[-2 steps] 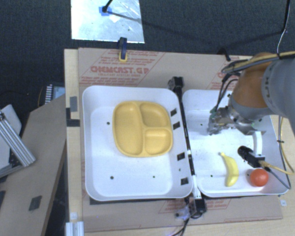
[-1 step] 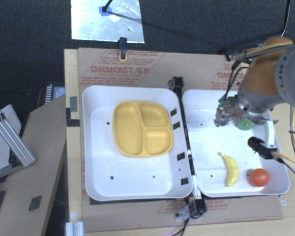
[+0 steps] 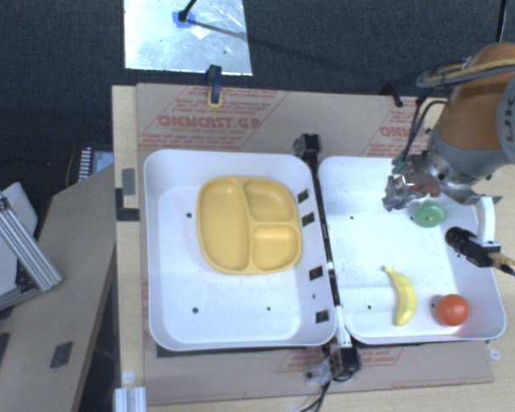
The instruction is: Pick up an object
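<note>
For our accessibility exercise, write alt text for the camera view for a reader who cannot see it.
A grey robot arm reaches from the right, its gripper low over the right bin, beside a green object. That bin also holds a banana and an orange-red fruit. The left bin holds a yellow divided plate.

Three small things sit in the right-hand bin [image 3: 360, 178]. A banana [image 3: 401, 295], yellow and gently curved, lies flat near the front, its stem end pointing toward the back, and just to its right a round orange-red fruit [image 3: 451, 310] sits close to the bin's front right corner. Farther back a small green round thing [image 3: 428, 214] rests on the bin floor, well apart from the other two, with its upper edge hidden so I can't make out its full shape.
</note>
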Available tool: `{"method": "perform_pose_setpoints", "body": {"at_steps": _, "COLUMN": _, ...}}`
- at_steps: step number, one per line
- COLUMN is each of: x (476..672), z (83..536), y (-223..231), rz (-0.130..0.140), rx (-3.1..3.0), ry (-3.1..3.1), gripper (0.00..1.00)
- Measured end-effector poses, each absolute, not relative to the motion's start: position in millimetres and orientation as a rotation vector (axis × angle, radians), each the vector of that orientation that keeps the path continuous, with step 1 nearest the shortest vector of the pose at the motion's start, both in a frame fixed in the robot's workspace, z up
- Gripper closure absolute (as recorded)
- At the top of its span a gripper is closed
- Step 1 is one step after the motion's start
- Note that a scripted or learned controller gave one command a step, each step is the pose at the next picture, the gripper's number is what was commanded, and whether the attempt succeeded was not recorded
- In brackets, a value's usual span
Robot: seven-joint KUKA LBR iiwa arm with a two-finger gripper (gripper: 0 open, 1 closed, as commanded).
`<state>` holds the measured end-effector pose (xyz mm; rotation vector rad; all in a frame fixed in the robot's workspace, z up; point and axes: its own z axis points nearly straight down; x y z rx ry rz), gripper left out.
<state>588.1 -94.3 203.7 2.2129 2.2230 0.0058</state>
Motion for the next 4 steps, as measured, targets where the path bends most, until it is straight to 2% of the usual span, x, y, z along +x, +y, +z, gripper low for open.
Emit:
{"method": "perform_pose_setpoints", "body": {"at_steps": 1, "x": 589.4, "z": 230, "y": -94, "rz": 0.004, "rx": 2.213, "ry": 2.225, "gripper": 1.00}}
{"method": "perform_pose_setpoints", "body": {"at_steps": 3, "x": 566.9, "z": 243, "y": 4, "rz": 0.004, "rx": 2.211, "ry": 2.233, "gripper": 1.00}}
{"method": "perform_pose_setpoints", "body": {"at_steps": 4, "x": 563.8, "z": 247, "y": 57, "rz": 0.004, "rx": 2.210, "ry": 2.234, "gripper": 1.00}}
